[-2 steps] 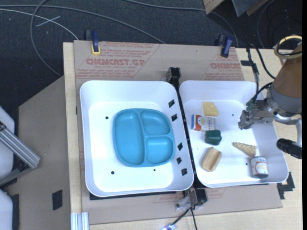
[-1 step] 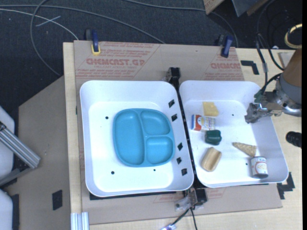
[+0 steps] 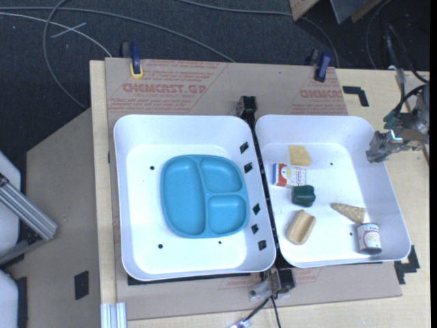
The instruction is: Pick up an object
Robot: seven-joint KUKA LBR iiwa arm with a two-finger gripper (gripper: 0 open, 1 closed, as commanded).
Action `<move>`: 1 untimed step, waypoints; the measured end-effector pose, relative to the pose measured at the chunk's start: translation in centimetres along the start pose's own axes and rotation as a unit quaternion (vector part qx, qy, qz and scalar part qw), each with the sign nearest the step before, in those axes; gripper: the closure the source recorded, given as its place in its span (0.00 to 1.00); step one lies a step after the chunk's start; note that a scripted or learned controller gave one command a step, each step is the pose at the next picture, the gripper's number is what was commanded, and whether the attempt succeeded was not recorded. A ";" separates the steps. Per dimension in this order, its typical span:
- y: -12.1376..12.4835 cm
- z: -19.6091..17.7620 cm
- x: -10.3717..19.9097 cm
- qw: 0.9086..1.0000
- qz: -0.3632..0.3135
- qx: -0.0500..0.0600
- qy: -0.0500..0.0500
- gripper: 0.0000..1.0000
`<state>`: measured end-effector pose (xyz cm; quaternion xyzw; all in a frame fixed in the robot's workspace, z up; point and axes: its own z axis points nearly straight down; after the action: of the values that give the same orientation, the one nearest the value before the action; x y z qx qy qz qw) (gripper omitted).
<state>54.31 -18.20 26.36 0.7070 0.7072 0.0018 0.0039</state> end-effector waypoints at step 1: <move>0.9 1.5 4.8 1.000 -0.002 0.005 0.003 1.00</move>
<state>55.27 -13.36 24.89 0.7054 0.7088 0.0004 -0.0015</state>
